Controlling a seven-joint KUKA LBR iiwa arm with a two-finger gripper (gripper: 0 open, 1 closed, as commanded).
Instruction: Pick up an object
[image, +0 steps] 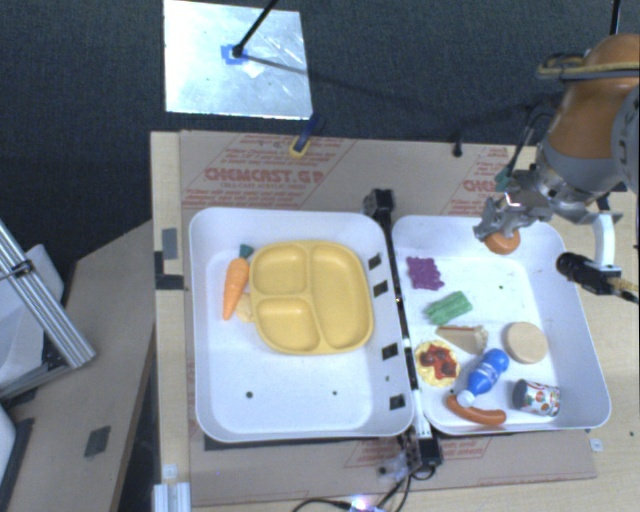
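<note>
Right bin (580, 330) front rim crowded: one sausage (476, 410), one can (537, 398), one blue bottle (482, 373), one pizza slice (436, 361), one sandwich wedge (463, 338), one bun (524, 342), mid floor clear beside one green piece (449, 306), one grape bunch (424, 271), far rim, gripper (502, 232) fingers pinching one orange object (501, 242), left bin (215, 300): one yellow tray (306, 296), one carrot (234, 286).

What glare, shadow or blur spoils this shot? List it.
Camera view: the shiny metal sheet at the top glares white; the dark floor beyond the bench is nearly featureless; the white bins are evenly lit with only soft shadows; the gripper and the orange object under it look soft and smeared, so its fingers are unreadable.
</note>
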